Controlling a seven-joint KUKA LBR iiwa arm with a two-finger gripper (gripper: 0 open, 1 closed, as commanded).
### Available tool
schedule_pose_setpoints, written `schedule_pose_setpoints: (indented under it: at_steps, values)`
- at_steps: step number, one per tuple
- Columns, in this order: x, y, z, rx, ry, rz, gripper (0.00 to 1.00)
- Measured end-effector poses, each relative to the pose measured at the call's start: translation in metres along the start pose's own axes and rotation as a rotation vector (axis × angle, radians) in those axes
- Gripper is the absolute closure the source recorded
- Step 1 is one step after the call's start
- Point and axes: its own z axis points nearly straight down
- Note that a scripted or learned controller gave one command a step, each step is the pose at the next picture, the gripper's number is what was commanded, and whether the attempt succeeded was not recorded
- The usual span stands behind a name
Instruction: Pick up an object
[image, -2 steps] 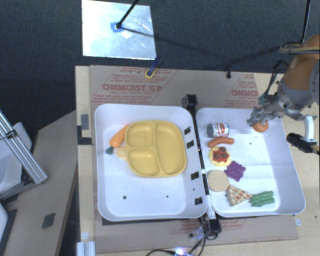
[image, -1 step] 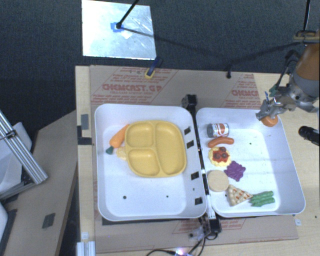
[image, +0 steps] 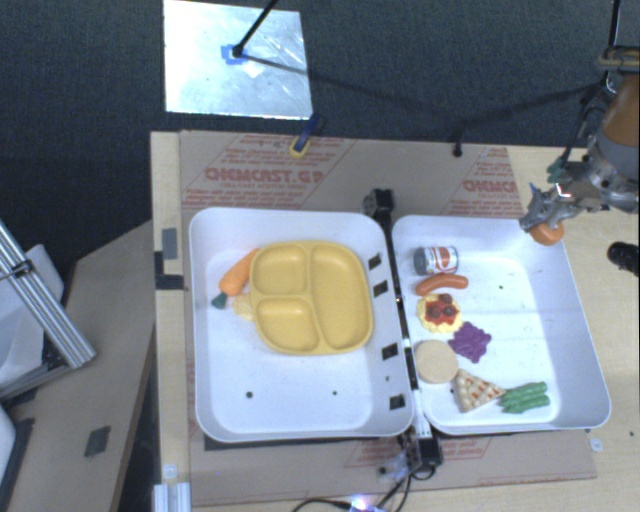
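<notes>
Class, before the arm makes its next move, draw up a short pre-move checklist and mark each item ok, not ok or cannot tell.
1. Hand located, over the right bin's far right corner: ok.
2. Orange object at the hand firmly gripped: cannot tell.
3. Can, sausage and grapes exposed in the right bin: ok.
4. Yellow tray lying flat in the left bin: ok.
5. Carrot reachable beside the tray: ok.

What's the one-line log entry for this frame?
arm: over right bin's far right corner | gripper: shut on orange object | right bin: food toys | left bin: yellow tray, carrot
</notes>
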Motion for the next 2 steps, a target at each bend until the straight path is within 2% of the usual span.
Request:
schedule_pose_setpoints:
  at_steps: [1,2]
  values:
    - [0.045,-0.021,0.005,0.004,0.001,-0.002,1.00]
    - [0.079,-0.057,0.009,0.005,0.002,-0.002,1.00]
